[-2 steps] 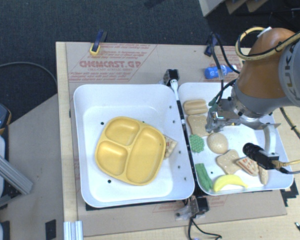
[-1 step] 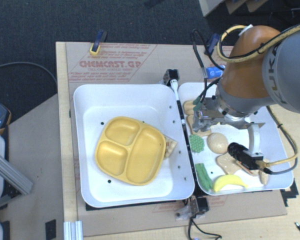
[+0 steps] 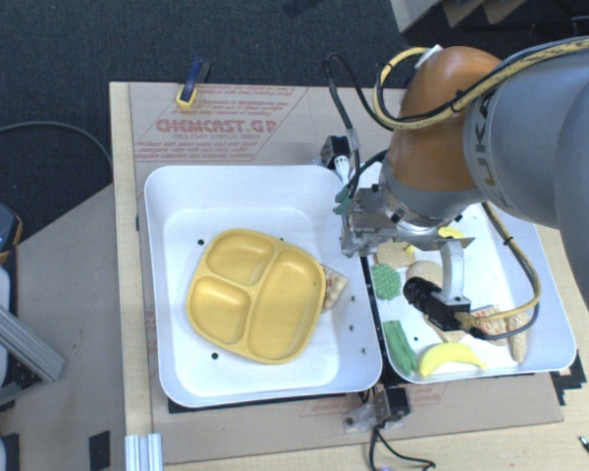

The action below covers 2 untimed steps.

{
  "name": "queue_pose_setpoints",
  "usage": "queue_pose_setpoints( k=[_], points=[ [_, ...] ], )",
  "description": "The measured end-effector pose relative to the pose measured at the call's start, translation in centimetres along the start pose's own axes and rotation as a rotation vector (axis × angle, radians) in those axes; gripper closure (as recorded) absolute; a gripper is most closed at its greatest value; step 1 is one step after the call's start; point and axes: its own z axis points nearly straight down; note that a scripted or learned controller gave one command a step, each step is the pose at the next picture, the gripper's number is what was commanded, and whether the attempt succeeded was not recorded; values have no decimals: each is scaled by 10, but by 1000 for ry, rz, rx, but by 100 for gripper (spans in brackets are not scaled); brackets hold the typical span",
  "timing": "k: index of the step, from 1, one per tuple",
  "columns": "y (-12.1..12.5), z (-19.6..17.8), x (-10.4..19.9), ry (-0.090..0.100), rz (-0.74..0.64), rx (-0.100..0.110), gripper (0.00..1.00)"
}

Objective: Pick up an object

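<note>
Two bins, arm over the seam: approach step, nothing seen held.
Left bin (image 3: 157, 204): yellow plate (image 3: 255, 294). Gripper (image 3: 361, 232): grip state cannot be told. Right bin (image 3: 560, 332): green piece (image 3: 387, 281) just beside the gripper, likely target; banana (image 3: 450, 359). Next move needs a centred descent.

In the left bin (image 3: 159, 263) we are finding bare floor along the back and left sides; the yellow plate (image 3: 255, 294) is filling the middle. The arm (image 3: 442, 135) is blocking most of the right bin (image 3: 555, 334), a banana (image 3: 450, 359) crowding its near edge.
</note>
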Motion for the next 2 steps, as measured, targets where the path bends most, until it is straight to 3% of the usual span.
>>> queue_pose_setpoints(
  k=[1, 2],
  points=[
    [-6, -4, 40, 1, -1, 0, 100],
    [-5, -5, 30, 0, 5, 0, 100]
  ],
)
